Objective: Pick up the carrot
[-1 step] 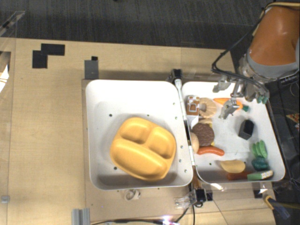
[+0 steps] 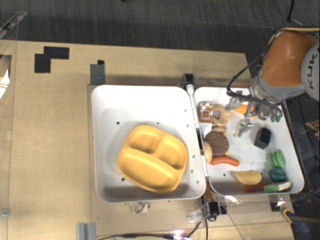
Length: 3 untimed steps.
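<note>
The carrot (image 2: 240,109) is a small orange piece at the back of the right bin (image 2: 295,181), partly hidden under the arm's wrist. My gripper (image 2: 243,125) hangs low over the bin floor just in front of the carrot, close to it. Whether it touches the carrot is hidden by the wrist. The grey arm with its orange band (image 2: 285,59) comes in from the upper right.
The right bin also holds a brown round patty (image 2: 217,141), a red-orange sausage (image 2: 224,160), a black block (image 2: 262,137), green pieces (image 2: 276,160), a pale yellow wedge (image 2: 248,176) and a small box (image 2: 206,111). A big yellow lumpy object (image 2: 152,156) sits in the left bin (image 2: 107,114).
</note>
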Tool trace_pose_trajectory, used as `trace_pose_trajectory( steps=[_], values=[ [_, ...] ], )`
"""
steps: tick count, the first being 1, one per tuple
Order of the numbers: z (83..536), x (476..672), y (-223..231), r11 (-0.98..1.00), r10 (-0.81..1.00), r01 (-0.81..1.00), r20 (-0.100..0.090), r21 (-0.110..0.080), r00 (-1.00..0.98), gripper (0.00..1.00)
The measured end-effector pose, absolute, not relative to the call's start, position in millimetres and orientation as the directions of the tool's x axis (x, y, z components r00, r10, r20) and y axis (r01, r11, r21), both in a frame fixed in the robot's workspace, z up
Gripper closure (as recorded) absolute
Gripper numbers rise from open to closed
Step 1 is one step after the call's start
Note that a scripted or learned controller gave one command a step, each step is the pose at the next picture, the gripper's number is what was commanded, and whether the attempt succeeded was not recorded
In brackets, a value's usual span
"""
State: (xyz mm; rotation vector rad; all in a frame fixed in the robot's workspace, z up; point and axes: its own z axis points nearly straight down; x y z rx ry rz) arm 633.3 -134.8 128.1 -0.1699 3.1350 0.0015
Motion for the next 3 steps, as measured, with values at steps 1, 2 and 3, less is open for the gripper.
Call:
trace_pose_trajectory(
  steps=[1,2,3],
  values=[
    [88,628.3,-182,0.977,0.214,0.214,-0.011,0.001,-0.977,0.0],
    [87,657.4,-186,0.848,0.53,0.53,0.038,0.003,-0.847,0.0],
    [105,666.3,-188,0.849,0.528,0.528,-0.008,0.011,-0.849,1.0]
  ],
)
